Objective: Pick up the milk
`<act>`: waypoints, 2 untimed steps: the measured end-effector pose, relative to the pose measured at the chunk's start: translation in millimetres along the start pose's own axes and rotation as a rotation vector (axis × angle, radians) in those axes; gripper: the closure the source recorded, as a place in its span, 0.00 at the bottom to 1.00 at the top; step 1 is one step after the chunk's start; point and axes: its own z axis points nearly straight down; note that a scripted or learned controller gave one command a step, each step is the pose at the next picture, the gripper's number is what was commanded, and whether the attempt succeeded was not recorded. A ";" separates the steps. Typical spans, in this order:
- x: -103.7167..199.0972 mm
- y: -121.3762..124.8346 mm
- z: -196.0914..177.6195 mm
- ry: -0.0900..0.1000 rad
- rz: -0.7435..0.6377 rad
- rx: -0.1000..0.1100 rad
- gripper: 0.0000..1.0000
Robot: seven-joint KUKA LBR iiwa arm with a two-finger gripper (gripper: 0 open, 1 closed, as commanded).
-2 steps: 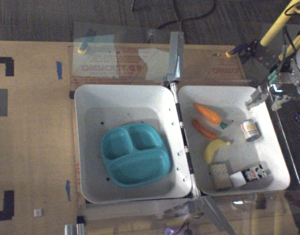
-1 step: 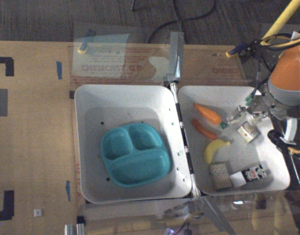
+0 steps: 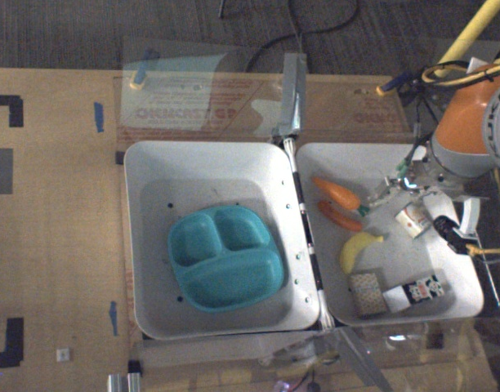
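Milk (image 3: pixel 414 291), a small carton with a black-and-white pattern, lies on its side at the near edge of the right bin (image 3: pixel 470 305), just beside a speckled block (image 3: pixel 365 292). Farther in sits a yellow banana (image 3: pixel 356 250), then 2 carrots (image 3: pixel 338 203) near the bin's left wall. The left bin (image 3: pixel 144 219) holds a teal divided plate (image 3: pixel 225 257). The gripper (image 3: pixel 415 211) hovers over the far right part of the right bin, apart from the milk; whether it is apart or together I cannot tell. The approach step seems in hand: next it likely needs to travel nearward, align above the carton and descend.
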 end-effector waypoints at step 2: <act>-2.0 1.1 -8.3 -0.005 -0.001 -0.002 0.00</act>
